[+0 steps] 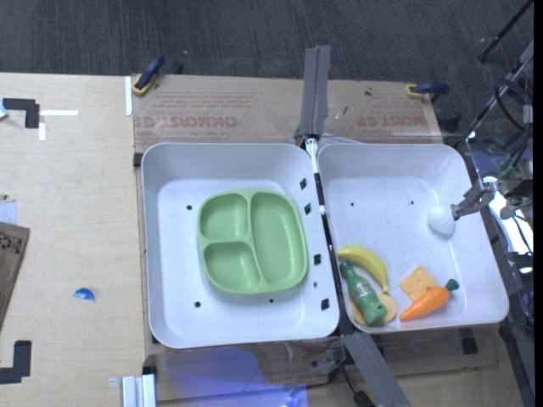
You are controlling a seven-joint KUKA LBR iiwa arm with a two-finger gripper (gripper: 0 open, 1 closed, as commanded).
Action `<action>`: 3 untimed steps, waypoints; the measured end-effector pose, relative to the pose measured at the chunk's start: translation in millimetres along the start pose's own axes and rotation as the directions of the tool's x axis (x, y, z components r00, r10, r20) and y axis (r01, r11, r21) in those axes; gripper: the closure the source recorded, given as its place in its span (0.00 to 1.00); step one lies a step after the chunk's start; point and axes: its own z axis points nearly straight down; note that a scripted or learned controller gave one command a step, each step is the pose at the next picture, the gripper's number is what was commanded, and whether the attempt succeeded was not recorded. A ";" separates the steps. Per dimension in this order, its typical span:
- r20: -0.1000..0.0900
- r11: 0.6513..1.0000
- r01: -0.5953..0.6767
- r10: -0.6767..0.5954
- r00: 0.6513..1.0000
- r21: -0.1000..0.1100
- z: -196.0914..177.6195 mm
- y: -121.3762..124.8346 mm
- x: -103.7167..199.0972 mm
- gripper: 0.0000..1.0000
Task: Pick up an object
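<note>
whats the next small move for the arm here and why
Probably swing the gripper toward the near side of the right bin, over the carrot. The gripper sits at the bin's right wall beside a white object, while the carrot, cheese wedge, banana and green bottle cluster along the near edge. The carrot lies nearest, with open floor beside it.

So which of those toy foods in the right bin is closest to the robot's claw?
The carrot. It lies furthest right, nearest the gripper; the cheese wedge, banana and green bottle sit farther left.
</note>
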 end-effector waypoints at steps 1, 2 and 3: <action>0.000 1.000 -0.006 0.006 1.000 0.001 122.7 70.8 45.3 0.00; 0.000 1.000 -0.027 0.027 1.000 -0.001 197.7 37.6 86.7 0.00; -0.001 0.983 0.185 -0.185 0.983 0.000 191.5 -24.8 83.8 0.00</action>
